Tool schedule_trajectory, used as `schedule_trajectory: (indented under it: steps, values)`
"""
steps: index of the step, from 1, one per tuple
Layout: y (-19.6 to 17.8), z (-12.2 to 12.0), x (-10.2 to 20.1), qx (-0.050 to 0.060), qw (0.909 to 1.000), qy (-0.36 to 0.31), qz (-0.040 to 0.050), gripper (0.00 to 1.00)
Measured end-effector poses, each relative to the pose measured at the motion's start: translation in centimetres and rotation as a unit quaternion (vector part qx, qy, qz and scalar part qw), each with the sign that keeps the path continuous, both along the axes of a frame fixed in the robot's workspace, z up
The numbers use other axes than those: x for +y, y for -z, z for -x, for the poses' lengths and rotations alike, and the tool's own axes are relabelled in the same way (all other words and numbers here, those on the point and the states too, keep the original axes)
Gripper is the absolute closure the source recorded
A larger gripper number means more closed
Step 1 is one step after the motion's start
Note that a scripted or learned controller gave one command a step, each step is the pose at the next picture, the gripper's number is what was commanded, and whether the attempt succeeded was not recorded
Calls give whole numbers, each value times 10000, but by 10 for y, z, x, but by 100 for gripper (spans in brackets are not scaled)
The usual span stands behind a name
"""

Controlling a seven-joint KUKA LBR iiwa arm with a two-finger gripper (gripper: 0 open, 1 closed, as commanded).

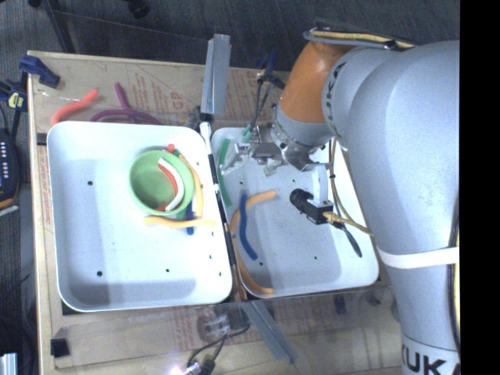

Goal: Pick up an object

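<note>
Over the right bin, the end effector hovers, its grip state impossible to tell.

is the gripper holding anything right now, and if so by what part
Cannot be told. The gripper sits low over the back of the right bin, near a green piece at the bin's left wall, but the view is too cluttered to show a hold.

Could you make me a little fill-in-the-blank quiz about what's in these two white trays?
1. The green bowl sits in the ____ bin.
2. The band above the arm's wrist is coloured ____.
3. The blue strip lies in the ____ bin.
4. The gripper hovers over the ____ bin.

Missing words: left; orange; right; right.
</note>
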State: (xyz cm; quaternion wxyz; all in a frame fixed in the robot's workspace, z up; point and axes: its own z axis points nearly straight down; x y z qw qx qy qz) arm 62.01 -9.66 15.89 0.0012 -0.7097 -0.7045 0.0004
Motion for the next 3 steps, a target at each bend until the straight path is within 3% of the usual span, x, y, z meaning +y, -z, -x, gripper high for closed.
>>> schedule_trajectory:
  steps: [1, 2, 3]
  values:
    - [66, 39, -24, 3, 9993, -381, 11, 0]
    - [57, 39, -24, 14, 9992, -395, 11, 100]
    - [-33, 10, 9, -5, 9921, -1251, 0, 100]
